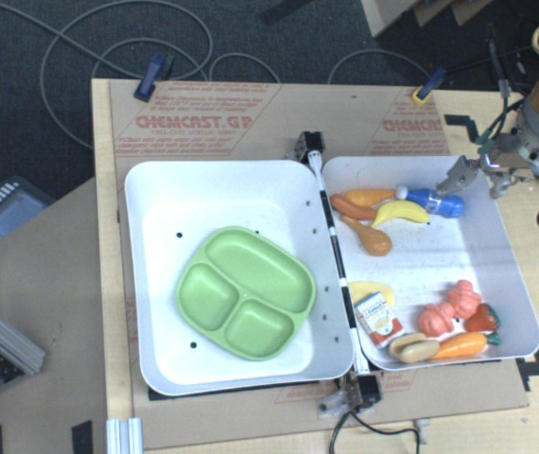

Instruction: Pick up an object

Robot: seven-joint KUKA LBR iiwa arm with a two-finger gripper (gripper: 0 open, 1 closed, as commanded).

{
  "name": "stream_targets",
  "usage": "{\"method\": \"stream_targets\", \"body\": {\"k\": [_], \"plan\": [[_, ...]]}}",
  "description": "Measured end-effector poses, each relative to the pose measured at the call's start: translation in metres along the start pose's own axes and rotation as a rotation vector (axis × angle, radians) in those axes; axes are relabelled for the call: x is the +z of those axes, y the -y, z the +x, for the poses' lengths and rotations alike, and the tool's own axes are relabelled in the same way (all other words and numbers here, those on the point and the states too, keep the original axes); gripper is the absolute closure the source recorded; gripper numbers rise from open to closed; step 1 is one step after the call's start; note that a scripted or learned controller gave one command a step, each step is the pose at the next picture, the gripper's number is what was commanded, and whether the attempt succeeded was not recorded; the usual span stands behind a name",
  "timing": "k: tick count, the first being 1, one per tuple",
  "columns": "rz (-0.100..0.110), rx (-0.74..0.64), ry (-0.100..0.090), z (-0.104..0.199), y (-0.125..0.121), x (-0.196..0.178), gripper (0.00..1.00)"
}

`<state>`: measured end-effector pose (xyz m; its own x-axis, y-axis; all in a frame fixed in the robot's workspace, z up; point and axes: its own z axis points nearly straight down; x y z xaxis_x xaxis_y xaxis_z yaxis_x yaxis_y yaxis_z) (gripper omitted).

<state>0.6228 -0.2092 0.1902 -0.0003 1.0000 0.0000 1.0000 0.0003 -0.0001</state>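
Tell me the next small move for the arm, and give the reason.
Probably a short move down and toward the left, onto the blue bottle. The gripper hangs over the top right part of the right bin, just beside that bottle, with nothing seen held in it. The bottle is the nearest thing, though the banana lies against its left end.

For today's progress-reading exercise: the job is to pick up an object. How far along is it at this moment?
Done: the claw has reached the right bin's far corner. In hand: nothing shows between its fingers; it sits just right of the blue bottle. Left: grasping and lifting. The banana, wooden spoon and carrot lie in the bin; the green divided plate lies in the left bin.
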Motion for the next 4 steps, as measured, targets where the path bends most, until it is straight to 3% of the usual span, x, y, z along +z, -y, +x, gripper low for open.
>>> {"method": "stream_targets", "body": {"k": [1,2,3,4], "plan": [[-0.002,-0.001,0.001,0.037,-0.040,0.086,0.00],[-0.003,-0.001,0.000,0.106,-0.004,-0.038,0.00],[0.000,0.001,0.001,0.086,0.040,0.106,0.00],[0.001,0.001,-0.001,0.105,0.074,0.106,0.00]]}}
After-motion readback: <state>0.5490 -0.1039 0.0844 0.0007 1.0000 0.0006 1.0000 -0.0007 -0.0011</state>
